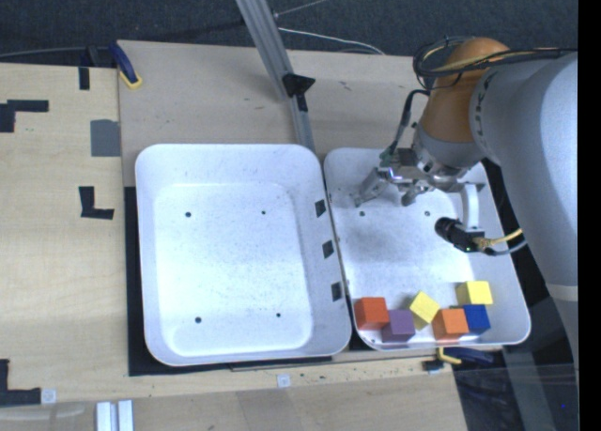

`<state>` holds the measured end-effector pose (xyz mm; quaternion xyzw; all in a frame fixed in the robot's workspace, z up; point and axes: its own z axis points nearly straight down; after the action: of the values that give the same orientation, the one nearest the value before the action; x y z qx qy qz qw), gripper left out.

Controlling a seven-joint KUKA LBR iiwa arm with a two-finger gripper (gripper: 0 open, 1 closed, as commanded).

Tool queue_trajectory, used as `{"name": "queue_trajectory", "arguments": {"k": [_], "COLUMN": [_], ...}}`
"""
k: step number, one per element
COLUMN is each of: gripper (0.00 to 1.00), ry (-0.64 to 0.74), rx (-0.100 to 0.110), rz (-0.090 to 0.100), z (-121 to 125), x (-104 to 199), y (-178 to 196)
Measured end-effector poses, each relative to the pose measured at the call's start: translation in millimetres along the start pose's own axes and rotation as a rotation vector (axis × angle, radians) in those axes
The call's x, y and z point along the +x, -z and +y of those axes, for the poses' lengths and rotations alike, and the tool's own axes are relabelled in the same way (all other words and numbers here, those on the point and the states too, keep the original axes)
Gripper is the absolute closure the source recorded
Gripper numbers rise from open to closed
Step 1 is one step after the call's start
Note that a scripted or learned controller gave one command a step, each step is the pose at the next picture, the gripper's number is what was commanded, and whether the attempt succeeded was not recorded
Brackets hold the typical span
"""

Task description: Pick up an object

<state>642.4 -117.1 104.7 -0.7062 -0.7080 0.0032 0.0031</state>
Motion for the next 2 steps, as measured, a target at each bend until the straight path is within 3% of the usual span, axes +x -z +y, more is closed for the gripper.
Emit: {"name": "queue_trajectory", "arguments": {"k": [1, 2], "gripper": [0.00, 0.00], "ry": [-0.001, -0.005], "rx": [-0.001, -0.003], "rz": [0.002, -0.001], "z": [38.8, -46.0], "x": [-18.9, -34.0], "y": [-13.5, -0.5]}}
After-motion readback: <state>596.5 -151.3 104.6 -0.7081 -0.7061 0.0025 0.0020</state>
